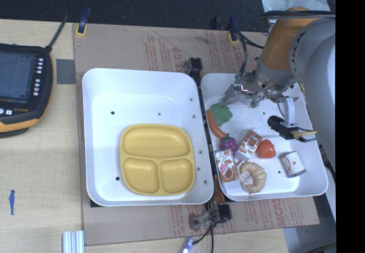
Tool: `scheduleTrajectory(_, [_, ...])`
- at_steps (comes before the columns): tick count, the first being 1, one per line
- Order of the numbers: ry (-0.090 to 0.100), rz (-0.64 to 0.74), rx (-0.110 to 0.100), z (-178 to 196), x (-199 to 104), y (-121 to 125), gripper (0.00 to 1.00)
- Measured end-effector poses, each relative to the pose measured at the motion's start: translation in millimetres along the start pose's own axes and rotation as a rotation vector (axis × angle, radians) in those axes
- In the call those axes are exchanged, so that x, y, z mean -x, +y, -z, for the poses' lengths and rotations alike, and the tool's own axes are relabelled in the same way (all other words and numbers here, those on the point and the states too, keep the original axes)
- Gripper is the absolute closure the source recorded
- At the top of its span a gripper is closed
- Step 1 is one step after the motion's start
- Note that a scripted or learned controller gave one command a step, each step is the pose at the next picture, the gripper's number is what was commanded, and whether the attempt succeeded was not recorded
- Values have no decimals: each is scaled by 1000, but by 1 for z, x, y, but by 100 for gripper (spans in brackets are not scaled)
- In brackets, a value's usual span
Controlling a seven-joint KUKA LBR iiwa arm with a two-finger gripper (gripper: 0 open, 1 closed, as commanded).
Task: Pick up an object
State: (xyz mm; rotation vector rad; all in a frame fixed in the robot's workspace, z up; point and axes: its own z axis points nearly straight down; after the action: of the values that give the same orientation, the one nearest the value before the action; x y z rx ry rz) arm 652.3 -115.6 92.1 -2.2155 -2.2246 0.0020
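From where I stand, the arm [305, 47] reaches in over the right bin [285, 190], and its end effector [246, 93] hangs at the far end of that bin, above bare white floor. It is too small and cluttered with metal for me to tell whether it is apart or together, and I see nothing held in it. Everything worth picking lies in that same bin, bunched toward the near half. A toy carrot [216, 127] with a green top sits along the wall shared with the left bin [114, 103]. Just below it is a small purple vegetable [228, 143], then two little cartons [249, 145] touching or nearly so, a red tomato [266, 148], a croissant [252, 176] and a small white box [292, 163] a little apart. The carrot's leafy end is nearest the end effector, so I would guess it is the likeliest target, though it sits awkwardly close to the wall. The left bin carries a yellow divided tray [157, 158], which looks like a drop-off spot rather than a candidate. The crowding among the cartons and the croissant could make a clean grasp there hard. The white box, standing clear, seems the easier choice. I judge the pick has not yet begun.
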Motion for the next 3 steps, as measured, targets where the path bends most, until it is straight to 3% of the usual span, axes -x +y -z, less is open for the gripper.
scheduleTrajectory(1, [-1,0,-2,-1,50,-77,0])
scheduleTrajectory(2, [-2,0,3,110,96,-16,0])
scheduleTrajectory(3, [0,0,-4,13,56,-103,0])
